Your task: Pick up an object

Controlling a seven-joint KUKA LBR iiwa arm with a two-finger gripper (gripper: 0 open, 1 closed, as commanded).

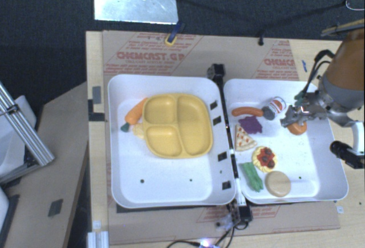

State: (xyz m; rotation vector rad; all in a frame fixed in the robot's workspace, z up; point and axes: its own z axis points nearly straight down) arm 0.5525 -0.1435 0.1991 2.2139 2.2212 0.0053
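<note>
The tool [296,118] hangs over the right bin [325,167], its fingers clenched on an orange object [297,127] lifted near the bin's far right side. Below lie a sausage [246,111], pizza slice [244,139] and bun [278,183]. The left bin [122,178] holds a yellow plate [174,125] and carrot [134,112].

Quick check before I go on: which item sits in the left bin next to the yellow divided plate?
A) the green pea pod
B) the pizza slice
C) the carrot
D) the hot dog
C: the carrot lies against the upper left edge of the yellow divided plate in the left bin; the other foods are in the right bin.
</note>
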